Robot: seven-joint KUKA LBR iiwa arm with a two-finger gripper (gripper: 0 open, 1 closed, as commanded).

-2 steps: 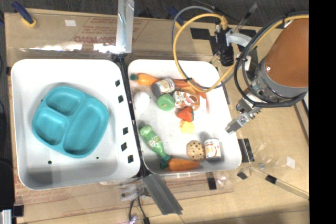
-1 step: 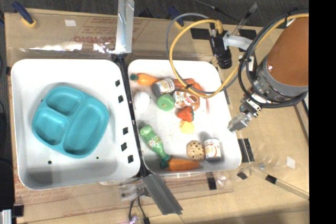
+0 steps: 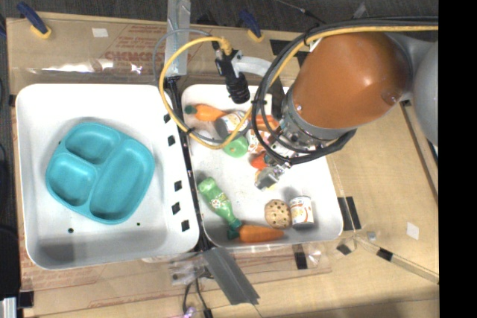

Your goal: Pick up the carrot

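Gripping or not, I cannot tell: my end effector point(image 3: 270, 173) hangs low in the right-hand shallow white bin point(image 3: 326, 182), half hidden under the orange wrist band. From the left, I see a teal sectioned plastic tray point(image 3: 100, 172) in the other white bin point(image 3: 30, 160), then a green toy bottle point(image 3: 216, 200), and the orange carrot point(image 3: 260, 233) lying by the near wall beside a spotted round cookie point(image 3: 277, 213). I judge the pick not yet made.

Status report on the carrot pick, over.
End effector low over the right bin, fingers hidden. One carrot lies free at the front wall, another carrot at the back. Green bottle and cookie beside the front one.
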